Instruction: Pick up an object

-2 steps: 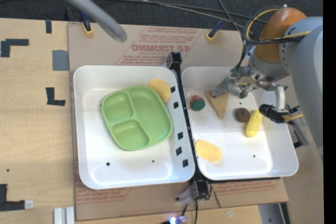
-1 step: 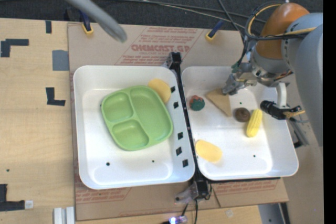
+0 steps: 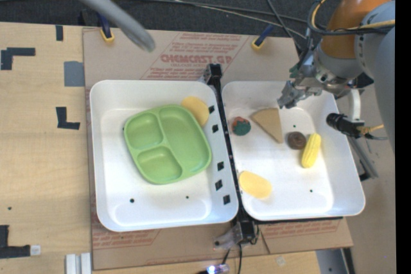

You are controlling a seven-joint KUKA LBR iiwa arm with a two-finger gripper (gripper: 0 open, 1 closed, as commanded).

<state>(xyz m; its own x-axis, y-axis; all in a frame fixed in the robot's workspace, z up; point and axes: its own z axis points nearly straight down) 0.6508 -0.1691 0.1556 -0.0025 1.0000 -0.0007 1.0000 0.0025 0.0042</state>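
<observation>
**Gripper over the right bin's far side, toys loose below**

The right bin [image 3: 334, 199] holds the loose objects. A tan wedge [image 3: 268, 122], flat and triangular like a slice of bread or cheese, lies near its far middle. Just left of it sits a small round piece [image 3: 241, 126], dark green with a reddish top. To the wedge's right is a small brown disc [image 3: 296, 140], and touching that a yellow corn cob [image 3: 311, 150], ribbed and lying lengthwise. A smooth yellow oval [image 3: 255, 184], lemon-like, rests near the bin's left wall.

The gripper [image 3: 289, 98] hangs above the bin's far part, just beyond the wedge's upper right corner; nothing shows between its tips, and I cannot tell how they are set. The grey arm rises to an orange band [image 3: 347, 16].

The left bin [image 3: 106, 202] carries a glossy green tray [image 3: 168, 144] with three compartments, and a rounded yellow piece [image 3: 196, 109] at the tray's far right corner. Both bins sit on a cardboard sheet [image 3: 192, 54] on the desk [image 3: 38, 138].
</observation>
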